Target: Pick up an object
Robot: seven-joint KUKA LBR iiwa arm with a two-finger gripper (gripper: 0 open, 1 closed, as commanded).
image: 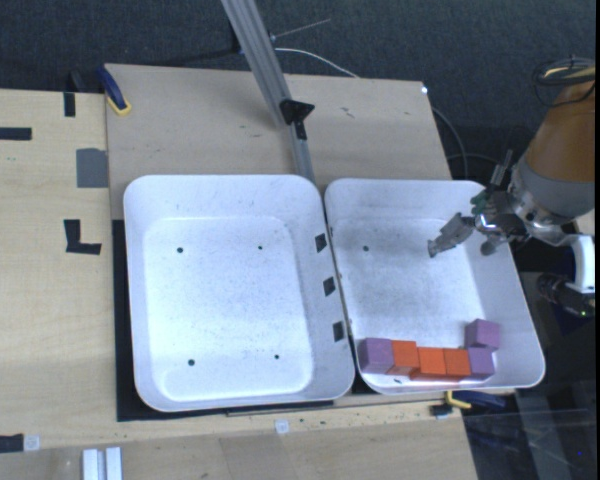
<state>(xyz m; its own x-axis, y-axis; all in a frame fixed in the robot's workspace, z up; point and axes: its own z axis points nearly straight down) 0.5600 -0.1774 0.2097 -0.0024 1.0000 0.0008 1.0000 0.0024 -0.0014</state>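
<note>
The gripper [458, 238] sits at the right of the frame, over the upper part of the right bin [400, 198], carried by the grey arm with its orange band [565, 143] coming in from the right edge. Whether it is spread or pressed together, I cannot tell from here; it shows as a dark, slanted shape pointing down and to the left, with nothing visibly caught in it.

Well below it, along the lower wall of that same bin, lies a row of blocks. At the left end is a purple block [377, 353], touching an orange block [404, 356] beside it, then a second orange block [444, 362] running toward the right. At the right end a purple block [482, 333] stands a little higher in the frame, with another purple piece [481, 361] just beneath it against the bin's lower right corner. The gripper is well apart from all of them.

The left bin [140, 268] lies alongside, touching the right one down the middle of the frame. A grey metal rail [260, 53] slants down from the top centre toward the gap between the bins.
</note>
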